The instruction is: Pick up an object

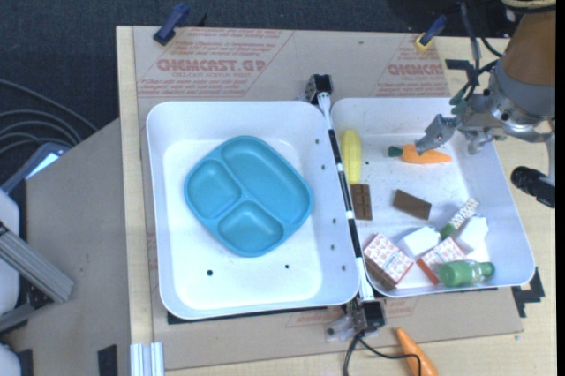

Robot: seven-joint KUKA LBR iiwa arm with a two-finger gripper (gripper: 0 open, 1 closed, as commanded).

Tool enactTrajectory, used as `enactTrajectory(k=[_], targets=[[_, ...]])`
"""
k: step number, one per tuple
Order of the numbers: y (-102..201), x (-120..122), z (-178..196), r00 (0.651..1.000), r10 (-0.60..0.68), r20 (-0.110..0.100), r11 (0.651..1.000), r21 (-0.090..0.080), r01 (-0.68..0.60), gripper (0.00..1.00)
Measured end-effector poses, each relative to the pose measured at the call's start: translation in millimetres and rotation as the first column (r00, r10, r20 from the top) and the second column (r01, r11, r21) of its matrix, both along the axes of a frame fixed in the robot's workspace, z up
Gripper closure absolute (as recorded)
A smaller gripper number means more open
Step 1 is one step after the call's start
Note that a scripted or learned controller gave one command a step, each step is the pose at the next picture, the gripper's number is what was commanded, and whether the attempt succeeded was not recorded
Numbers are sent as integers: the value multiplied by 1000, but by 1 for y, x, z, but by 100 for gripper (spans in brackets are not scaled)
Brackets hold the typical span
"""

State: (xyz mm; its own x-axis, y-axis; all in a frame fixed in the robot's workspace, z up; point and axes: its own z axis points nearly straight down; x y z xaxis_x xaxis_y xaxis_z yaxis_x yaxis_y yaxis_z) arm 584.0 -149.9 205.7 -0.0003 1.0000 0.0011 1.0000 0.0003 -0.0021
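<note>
Surface (221, 56): brown board with red lettering, carrying two shallow white bins side by side; dark floor beyond its upper edge.
Left bin (168, 189): holds a blue divided plate (248, 194) near its middle, tilted slightly; bare white floor shows on all sides of the plate, widest along the lower edge.
Right bin (516, 224): crowded in its lower half, more open in its upper half and along its right wall.
Divider (340, 180): the two bins meet along a dark strip running from upper centre to lower centre of the frame.
Yellow corn cob (351, 155): lies just beside the divider, upper left of the right bin, lengthwise along the wall.
Brown bar (361, 201): directly below the cob, also close to the divider.
Toy carrot (422, 156): orange with a green end, upper middle of the right bin, open floor below it.
Brown block (411, 204): middle of the right bin, apart from the carrot.
Patterned box (387, 259): red and white, lower left of the right bin, near the lower rim.
Green bottle (464, 274): lower right of the bin, amid small white and red packets (437, 246), all packed close.
Gripper (455, 132): at the upper right of the right bin, just right of and above the carrot; the arm enters from the right edge.
Fingers: spread apart, nothing seen between them.
</note>
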Motion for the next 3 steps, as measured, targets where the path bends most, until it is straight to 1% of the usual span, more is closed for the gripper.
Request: enactTrajectory(k=[1,2,3], targets=[[12,-38,-59,1000,-1,0,1000,0,1,0],[7,63,-121,1000,0,4,1000,-2,0,0],[17,32,-121,1000,-1,-1,1000,0,1,0]])
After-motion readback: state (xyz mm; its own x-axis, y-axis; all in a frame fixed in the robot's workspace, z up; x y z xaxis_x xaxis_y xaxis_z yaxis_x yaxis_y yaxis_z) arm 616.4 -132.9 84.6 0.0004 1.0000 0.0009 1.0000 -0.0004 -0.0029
